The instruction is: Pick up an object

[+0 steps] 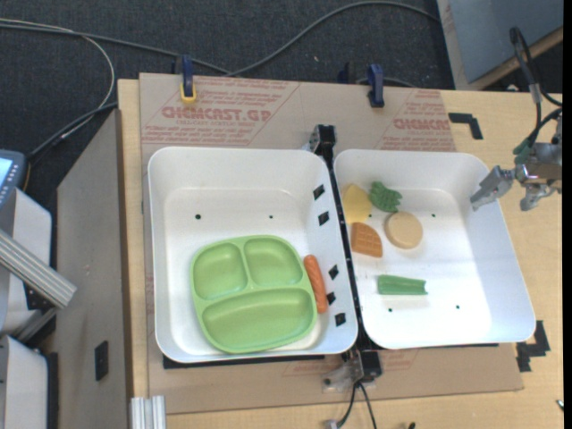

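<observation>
1. At the right bin's (500,266) far right rim hover the jaws (507,189), fingers spread apart, holding nothing.
2. In that bin lie a yellow wedge (356,203), green broccoli (385,195), a tan round (404,231), an orange piece (366,239) and a green pod (401,285).
3. The left bin (179,204) holds a green divided plate (252,293), a carrot (315,283) touching its right edge.

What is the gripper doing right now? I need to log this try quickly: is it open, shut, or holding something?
Gripper: open, holding nothing, at the right edge of the right bin, apart from the food items.
</observation>
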{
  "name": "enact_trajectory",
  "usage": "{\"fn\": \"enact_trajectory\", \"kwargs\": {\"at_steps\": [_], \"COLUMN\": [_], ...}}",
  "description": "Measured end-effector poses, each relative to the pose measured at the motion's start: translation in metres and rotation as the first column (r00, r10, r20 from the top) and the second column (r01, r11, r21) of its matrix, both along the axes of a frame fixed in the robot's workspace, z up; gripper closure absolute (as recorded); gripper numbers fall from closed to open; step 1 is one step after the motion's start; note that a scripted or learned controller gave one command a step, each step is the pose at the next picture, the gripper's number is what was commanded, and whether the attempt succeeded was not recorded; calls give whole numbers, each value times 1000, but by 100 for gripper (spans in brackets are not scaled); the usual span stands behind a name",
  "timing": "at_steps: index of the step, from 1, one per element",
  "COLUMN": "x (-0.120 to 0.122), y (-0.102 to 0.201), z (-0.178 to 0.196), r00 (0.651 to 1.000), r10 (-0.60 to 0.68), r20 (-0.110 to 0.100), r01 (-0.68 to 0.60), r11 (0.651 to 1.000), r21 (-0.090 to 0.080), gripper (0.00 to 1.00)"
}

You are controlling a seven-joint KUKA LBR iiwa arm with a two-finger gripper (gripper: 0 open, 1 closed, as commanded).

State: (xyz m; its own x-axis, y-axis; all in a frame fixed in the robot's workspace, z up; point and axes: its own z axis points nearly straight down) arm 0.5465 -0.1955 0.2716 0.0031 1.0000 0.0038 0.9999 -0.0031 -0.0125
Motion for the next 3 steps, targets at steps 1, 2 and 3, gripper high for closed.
{"fn": "enact_trajectory", "kwargs": {"at_steps": [1,2,3], "x": [2,3,5], "y": [0,8,19], "z": [6,-39,-92], "r00": [1000,1000,1000], "r10": [3,4,4], "r20": [12,6,6], "r01": [-3,-4,-4], "r11": [1000,1000,1000], "r21": [-3,-1,0], "gripper": [0,0,0]}}
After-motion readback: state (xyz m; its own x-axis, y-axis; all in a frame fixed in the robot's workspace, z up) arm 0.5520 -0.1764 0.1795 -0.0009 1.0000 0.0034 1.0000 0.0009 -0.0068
